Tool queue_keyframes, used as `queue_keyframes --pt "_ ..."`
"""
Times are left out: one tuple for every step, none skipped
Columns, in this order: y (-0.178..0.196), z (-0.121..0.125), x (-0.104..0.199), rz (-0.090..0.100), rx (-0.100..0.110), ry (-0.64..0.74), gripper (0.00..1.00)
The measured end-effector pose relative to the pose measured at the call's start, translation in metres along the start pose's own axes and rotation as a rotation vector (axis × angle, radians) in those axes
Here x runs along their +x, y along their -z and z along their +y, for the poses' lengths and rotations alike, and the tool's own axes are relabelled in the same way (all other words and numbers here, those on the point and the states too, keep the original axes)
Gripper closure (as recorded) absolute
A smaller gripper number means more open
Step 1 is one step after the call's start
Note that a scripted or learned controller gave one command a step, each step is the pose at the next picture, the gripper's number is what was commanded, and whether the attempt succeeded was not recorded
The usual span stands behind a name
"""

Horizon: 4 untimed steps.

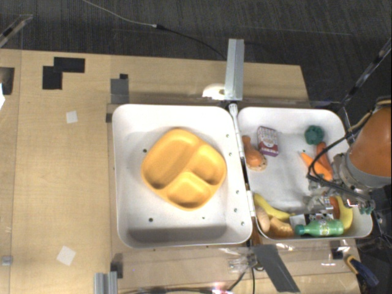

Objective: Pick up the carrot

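Landmark: right bin (288, 114), the white bin beside the left bin (122, 164) on the wooden bench (55, 182).
Carrot (320, 156): orange, in the far right part of the right bin, slanting down from the green top (314, 133); lower end runs under the arm's black cables.
Arm (375, 146): orange band over the right bin's right rim, grey wrist just below it.
Hand (320, 210): low inside the right bin near its front right corner, just in front of the carrot's lower end, above a green bottle (321, 228); open or closed, cannot tell, too cluttered.
Bananas (269, 207): yellow, along the right bin's front wall, left of the hand.
Small pink-and-white packet (267, 141): in the right bin's far left part.
Brownish root-like food (253, 157): against the right bin's left wall, beside the packet.
Yellow divided plate (184, 168): middle of the left bin, left of the right bin.
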State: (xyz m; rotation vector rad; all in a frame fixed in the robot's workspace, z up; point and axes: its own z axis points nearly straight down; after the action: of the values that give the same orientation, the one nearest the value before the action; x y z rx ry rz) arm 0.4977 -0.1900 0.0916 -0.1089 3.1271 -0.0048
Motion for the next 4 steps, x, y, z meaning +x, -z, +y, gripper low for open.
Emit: queue_keyframes --pt "0.076 0.075 -0.049 -0.001 -0.003 0.273 1.00" --pt "0.047 0.041 -0.047 0.005 -0.004 0.439 1.00" --pt "0.032 0.061 -0.021 0.004 -0.008 0.971 1.00" --pt "-0.001 0.087 -0.028 0.002 -0.002 0.840 1.00"
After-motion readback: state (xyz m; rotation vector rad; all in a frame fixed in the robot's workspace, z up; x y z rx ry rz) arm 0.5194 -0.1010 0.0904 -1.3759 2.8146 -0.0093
